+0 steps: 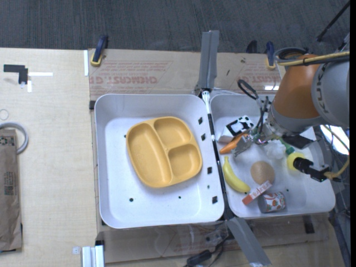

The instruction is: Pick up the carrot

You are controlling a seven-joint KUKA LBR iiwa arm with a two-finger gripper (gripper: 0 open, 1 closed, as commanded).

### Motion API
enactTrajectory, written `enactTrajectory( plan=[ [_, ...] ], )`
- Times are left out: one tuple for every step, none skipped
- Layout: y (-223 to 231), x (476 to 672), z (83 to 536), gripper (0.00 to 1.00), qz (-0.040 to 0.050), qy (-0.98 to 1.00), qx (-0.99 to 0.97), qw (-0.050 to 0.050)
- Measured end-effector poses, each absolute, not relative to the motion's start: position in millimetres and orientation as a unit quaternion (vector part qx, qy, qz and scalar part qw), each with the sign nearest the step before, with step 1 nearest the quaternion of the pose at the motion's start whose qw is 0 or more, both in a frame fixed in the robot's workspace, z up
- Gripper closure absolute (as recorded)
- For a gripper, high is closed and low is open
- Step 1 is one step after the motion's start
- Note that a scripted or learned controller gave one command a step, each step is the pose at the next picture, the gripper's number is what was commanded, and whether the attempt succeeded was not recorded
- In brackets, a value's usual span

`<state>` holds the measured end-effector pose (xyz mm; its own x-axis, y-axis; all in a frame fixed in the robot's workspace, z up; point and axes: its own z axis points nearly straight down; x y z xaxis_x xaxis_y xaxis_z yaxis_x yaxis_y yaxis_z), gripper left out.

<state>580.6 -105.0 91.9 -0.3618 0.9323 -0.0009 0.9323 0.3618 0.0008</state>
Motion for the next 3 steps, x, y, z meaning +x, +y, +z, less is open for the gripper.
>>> enactTrajectory(
  plan=[
    [-66, 533.3, 192, 0.0, 0.0, 0.861, 0.509, 0.001],
    [-71, 549.6, 192, 0.0, -0.0002, 0.88, 0.476, 0.001],
    [-52, 511.1, 191, 0.0, -0.0004, 0.893, 0.451, 0.0]
  ],
)
